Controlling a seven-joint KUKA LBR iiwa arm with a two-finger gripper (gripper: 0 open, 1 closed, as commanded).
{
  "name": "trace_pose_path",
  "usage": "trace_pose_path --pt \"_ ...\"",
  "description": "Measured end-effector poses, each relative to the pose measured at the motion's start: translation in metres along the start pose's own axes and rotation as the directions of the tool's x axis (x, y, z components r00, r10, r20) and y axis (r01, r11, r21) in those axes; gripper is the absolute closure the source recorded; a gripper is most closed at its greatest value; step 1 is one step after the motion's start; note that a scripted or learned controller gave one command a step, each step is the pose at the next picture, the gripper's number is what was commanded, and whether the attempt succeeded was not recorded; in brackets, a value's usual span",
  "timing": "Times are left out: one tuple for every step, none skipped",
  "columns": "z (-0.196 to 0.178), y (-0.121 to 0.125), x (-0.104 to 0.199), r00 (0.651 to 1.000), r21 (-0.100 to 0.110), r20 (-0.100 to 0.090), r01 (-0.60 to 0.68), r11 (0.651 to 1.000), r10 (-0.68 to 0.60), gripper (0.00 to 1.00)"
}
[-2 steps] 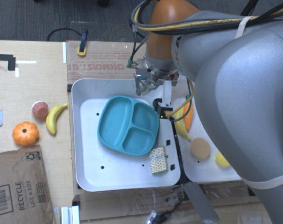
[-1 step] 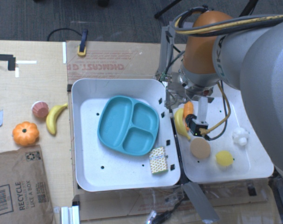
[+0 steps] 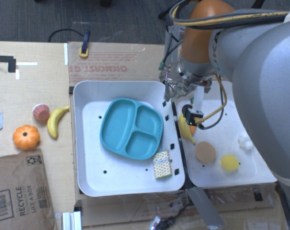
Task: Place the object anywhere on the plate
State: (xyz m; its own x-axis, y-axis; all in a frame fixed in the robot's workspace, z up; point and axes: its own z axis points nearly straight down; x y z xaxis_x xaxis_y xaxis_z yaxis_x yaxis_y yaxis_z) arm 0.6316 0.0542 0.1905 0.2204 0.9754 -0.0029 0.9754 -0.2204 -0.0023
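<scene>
A teal plate (image 3: 131, 128) with three compartments lies in the left white bin (image 3: 87, 176), and nothing rests on it. My gripper (image 3: 184, 97) hangs over the far left corner of the right bin (image 3: 260, 174), close to the wall between the two bins. Just below it a yellow banana (image 3: 185, 130) lies against that wall, with a small orange thing (image 3: 193, 124) beside it. A tan round object (image 3: 205, 153) and a yellow lemon-like ball (image 3: 230, 163) sit nearer the front of the right bin.
A small patterned box (image 3: 162, 165) lies in the left bin just off the plate's front right edge. A small white piece (image 3: 244, 143) sits by the arm. On the bench to the left are a pumpkin (image 3: 26, 137), another banana (image 3: 56, 121) and a pink cupcake (image 3: 40, 112).
</scene>
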Motion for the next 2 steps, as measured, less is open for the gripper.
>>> trace_pose_path --pt "0.018 0.001 0.119 0.995 0.0 -0.001 0.095 0.995 -0.095 1.0" --pt "-0.03 -0.049 0.06 0.973 0.0 0.0 0.233 0.973 -0.233 1.0"
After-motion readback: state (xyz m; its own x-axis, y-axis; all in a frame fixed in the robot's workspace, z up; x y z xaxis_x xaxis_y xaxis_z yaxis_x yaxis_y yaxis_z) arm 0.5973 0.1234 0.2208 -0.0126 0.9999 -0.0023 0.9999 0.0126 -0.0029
